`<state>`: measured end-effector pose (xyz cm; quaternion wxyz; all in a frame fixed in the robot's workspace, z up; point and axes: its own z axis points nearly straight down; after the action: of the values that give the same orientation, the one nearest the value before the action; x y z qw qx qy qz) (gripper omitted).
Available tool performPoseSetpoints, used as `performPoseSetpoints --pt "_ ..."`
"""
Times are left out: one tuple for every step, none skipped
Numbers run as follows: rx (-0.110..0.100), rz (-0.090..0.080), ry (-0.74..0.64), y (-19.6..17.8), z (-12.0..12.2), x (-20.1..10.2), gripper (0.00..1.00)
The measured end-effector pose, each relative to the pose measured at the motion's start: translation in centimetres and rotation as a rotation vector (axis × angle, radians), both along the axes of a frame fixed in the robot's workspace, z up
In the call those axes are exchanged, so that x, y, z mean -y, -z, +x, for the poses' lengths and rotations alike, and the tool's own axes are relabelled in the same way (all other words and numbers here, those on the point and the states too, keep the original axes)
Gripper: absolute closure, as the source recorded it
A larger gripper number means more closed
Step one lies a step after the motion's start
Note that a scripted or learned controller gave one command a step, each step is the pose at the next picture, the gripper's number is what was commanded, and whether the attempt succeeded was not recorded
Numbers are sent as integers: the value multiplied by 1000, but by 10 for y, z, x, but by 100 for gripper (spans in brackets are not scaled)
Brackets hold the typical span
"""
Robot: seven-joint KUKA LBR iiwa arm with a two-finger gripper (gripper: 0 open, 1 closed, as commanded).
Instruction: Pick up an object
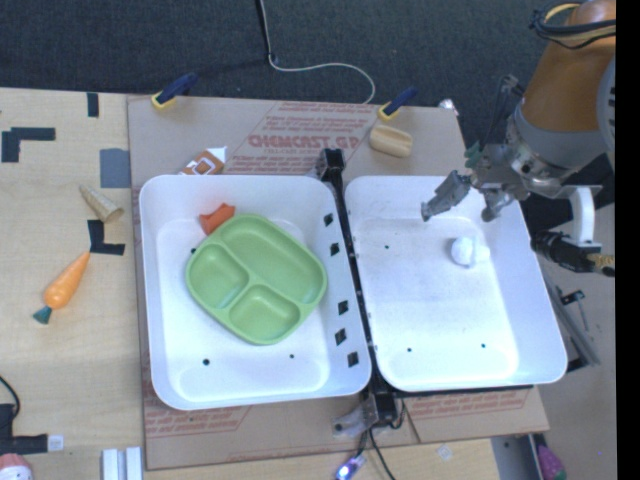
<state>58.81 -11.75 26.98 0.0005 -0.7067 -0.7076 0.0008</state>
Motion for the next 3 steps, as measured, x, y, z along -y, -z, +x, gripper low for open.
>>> performPoseSetpoints --pt "-3 0 0 194 4 1 0" --pt "0 3 -2 81 -70 -45 0" --pt "-2 1 -2 76 -68 -43 100"
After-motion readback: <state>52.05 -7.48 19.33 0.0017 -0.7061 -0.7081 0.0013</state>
